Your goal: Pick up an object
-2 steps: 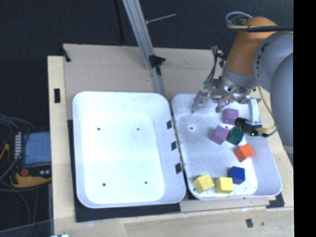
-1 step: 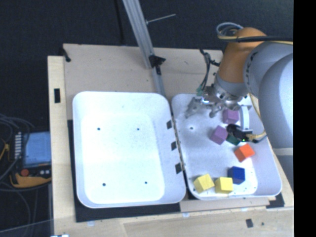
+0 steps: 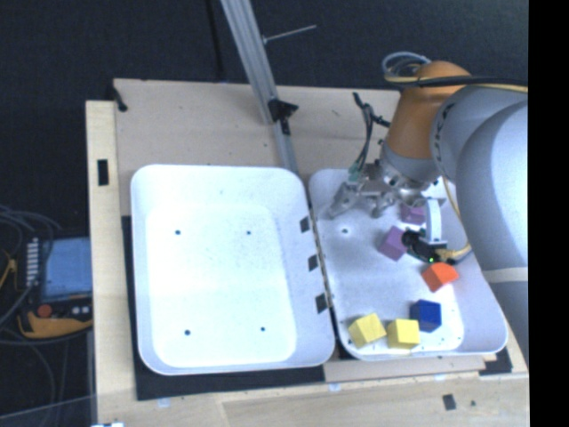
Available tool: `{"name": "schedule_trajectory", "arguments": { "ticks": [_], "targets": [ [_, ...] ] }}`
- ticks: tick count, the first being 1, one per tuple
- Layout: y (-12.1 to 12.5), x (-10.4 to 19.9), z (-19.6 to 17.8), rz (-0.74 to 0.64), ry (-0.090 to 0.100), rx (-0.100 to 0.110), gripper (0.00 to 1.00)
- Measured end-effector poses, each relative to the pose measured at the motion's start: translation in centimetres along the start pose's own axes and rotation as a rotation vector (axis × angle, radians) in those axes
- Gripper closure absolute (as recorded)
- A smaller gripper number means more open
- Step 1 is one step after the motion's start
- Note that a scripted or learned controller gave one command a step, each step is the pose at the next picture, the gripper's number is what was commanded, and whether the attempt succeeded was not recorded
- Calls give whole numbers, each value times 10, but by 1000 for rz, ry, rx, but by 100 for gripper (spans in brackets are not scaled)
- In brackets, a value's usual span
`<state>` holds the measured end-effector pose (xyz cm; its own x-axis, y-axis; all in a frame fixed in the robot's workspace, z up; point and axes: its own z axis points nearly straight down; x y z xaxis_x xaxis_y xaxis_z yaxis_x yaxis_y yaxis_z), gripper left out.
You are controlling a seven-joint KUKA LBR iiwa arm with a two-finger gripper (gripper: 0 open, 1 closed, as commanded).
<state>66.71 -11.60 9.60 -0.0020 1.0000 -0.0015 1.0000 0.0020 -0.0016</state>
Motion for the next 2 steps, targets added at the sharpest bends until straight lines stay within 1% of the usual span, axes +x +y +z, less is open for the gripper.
{"name": "schedule_trajectory", "arguments": {
  "ticks": [1, 2],
  "targets": [
    [1, -1, -13, 0, -1, -5, 100],
    [-3, -8, -62, 2, 0, -7, 100]
  ]
}}
